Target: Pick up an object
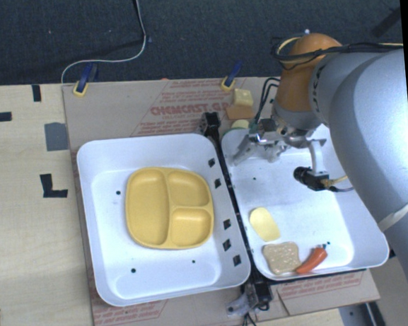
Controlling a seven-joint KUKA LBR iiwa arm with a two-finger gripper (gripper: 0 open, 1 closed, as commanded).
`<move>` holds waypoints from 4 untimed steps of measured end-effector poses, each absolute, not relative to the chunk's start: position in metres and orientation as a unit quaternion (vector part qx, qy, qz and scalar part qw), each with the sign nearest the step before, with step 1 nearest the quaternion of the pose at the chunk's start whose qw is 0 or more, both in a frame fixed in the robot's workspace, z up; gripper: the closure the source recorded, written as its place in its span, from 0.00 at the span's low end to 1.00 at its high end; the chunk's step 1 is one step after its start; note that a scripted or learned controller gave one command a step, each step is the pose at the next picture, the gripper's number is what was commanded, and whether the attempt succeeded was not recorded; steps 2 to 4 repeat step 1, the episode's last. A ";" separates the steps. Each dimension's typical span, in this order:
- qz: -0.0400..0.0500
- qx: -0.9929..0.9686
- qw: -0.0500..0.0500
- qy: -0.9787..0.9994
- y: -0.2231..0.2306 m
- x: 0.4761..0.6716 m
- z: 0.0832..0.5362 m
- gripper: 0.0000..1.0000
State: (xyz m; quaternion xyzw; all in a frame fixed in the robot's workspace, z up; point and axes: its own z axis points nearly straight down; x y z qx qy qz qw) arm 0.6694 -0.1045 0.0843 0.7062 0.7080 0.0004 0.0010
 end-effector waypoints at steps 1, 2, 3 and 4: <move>-0.001 0.706 0.000 0.708 -0.104 0.668 0.094 1.00; -0.001 0.706 0.000 0.708 -0.104 0.668 0.094 1.00; -0.001 0.706 0.000 0.708 -0.104 0.668 0.094 1.00; -0.001 0.706 0.000 0.708 -0.104 0.668 0.094 1.00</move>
